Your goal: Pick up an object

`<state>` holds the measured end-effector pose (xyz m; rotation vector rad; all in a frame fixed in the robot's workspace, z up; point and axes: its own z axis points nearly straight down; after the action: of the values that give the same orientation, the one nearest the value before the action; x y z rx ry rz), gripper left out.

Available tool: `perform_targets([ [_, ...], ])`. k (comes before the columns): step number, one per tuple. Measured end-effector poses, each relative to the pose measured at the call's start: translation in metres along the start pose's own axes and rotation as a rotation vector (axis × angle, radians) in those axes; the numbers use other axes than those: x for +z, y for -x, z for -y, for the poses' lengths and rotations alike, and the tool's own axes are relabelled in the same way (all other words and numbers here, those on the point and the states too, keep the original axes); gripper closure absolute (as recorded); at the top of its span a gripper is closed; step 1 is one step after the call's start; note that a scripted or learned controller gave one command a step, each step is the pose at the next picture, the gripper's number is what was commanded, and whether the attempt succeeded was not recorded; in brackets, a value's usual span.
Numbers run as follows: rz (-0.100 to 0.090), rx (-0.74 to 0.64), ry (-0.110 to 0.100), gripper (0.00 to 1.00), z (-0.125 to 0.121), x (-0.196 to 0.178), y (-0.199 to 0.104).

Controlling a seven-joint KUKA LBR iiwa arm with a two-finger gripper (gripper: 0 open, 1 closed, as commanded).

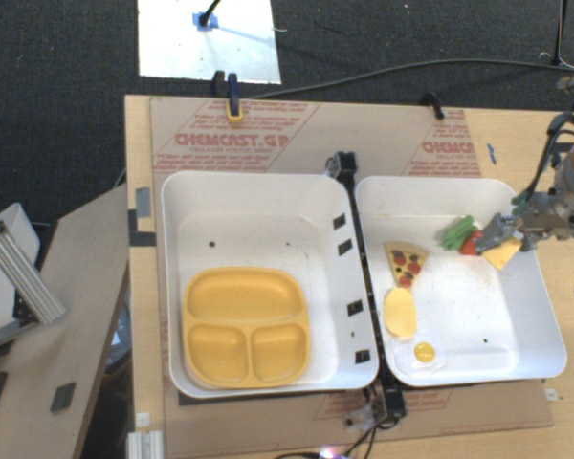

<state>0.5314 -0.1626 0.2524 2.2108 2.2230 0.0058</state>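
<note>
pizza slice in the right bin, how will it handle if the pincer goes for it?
The pizza slice looks thin and flat on the bin floor, so the pincer would likely struggle to get under an edge. It probably slides rather than rolls when pushed. Looks like light toy plastic, likely stiff.

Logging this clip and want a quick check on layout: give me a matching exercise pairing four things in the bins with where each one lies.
Things:
1. yellow divided tray
2. pizza slice
3. small yellow disc
4. green toy

Places:
A. right bin, far side, beside the gripper
B. left bin, near side
C. right bin, near wall, beyond the pale yellow oval
D. right bin, close to the divider, farther from the camera than the oval

Pairs: 1-B, 2-D, 3-C, 4-A
</note>
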Motion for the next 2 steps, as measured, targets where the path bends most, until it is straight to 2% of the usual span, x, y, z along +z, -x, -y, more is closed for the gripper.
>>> perform_targets([
  [1, 0.000, 0.000, 0.000, 1.00, -0.002, -0.046, 0.000],
  [2, -0.003, -0.004, -0.005, 1.00, -0.013, -0.031, -0.047],
])
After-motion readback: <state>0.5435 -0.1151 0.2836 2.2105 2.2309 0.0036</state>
